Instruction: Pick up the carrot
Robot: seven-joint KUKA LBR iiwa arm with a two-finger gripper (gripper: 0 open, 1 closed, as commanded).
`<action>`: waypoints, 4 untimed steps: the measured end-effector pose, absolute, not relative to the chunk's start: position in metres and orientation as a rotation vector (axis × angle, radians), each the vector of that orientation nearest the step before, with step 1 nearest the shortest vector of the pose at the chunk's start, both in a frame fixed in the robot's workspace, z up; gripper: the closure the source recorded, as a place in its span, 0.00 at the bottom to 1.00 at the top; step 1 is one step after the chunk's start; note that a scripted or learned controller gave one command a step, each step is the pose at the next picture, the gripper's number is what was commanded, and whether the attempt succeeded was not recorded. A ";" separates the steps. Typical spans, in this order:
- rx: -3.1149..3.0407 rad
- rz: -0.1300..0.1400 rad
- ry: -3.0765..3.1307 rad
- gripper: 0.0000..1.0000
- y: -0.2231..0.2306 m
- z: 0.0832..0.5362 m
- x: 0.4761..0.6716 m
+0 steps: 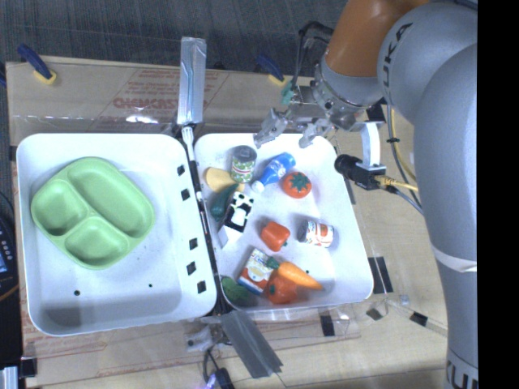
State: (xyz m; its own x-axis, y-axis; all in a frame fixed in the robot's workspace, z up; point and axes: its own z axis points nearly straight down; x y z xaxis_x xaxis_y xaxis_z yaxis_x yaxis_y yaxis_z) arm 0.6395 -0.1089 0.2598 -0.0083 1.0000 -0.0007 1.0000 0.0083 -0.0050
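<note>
Right bin [357, 241] holds the carrot [297, 275]; open jaws [288, 134] hover above, empty.

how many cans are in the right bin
2: one green-labelled can upright near the bin's far edge, one red-and-white can lying on its side mid-right. Others might hide under the near-edge pile.

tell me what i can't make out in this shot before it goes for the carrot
- Carrot: its thick end merges with a red item beside it, so its outline there is unclear in the camera view.
- Green item at the right bin's near corner: partly hidden by the rim.
- Labels on the can and carton: too small to read.
</note>
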 end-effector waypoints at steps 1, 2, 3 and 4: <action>-2.148 0.008 -2.285 0.00 -0.091 0.142 0.601; -2.204 0.002 -2.236 0.00 -0.096 0.203 0.522; -2.064 0.003 -2.364 0.00 -0.109 0.168 0.476; -1.763 0.001 -2.601 0.00 -0.130 0.225 0.483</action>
State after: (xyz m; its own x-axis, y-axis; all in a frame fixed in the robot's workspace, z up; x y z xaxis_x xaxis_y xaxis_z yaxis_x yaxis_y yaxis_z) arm 0.4827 -0.1298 0.2246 -0.3706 0.9288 -0.0006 0.9288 0.3706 0.0000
